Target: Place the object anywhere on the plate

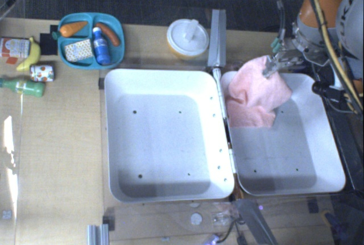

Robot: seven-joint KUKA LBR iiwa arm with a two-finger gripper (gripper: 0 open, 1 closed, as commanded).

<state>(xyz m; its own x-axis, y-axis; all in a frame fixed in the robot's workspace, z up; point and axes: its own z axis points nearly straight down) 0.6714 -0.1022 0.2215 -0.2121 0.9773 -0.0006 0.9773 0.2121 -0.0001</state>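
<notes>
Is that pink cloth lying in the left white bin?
No, the pink cloth sits at the far end of the right bin, just under the end effector; the left bin holds no cloth.

— Where is the arm?

— It enters from the right, at the upper right corner. The grey arm [341,5] with its orange band sits high there, with cables running down alongside it.

— And the wrist?

— It slants down and to the left, ending in the gripper [272,67].

— How do the jaws stand?

— They point downward and look drawn close together, pinching the upper edge of a pink cloth [256,96], which is gathered up between them at that spot.
</notes>
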